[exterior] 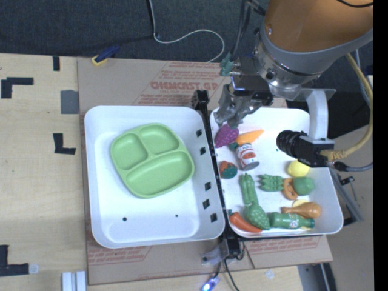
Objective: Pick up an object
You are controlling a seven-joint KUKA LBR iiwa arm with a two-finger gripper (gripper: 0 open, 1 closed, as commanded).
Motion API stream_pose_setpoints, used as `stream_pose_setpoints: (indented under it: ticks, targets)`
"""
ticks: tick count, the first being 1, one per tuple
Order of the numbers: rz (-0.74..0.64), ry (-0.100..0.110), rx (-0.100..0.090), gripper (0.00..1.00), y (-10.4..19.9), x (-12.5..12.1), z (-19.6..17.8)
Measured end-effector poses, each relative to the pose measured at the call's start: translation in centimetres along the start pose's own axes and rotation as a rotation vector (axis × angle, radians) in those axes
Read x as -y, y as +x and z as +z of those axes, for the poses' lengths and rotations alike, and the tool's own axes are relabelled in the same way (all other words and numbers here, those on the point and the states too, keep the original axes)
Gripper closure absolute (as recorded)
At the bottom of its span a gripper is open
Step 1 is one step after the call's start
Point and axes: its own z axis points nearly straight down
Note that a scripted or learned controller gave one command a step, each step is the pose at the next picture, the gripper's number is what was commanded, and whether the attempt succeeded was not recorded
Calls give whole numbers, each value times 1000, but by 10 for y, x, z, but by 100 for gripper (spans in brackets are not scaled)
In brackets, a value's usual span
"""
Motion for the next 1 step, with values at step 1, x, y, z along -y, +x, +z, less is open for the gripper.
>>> stream_pose_setpoints:
  ticks: [1]
  targets:
    - [0,1,-1,100,-51,3,78]
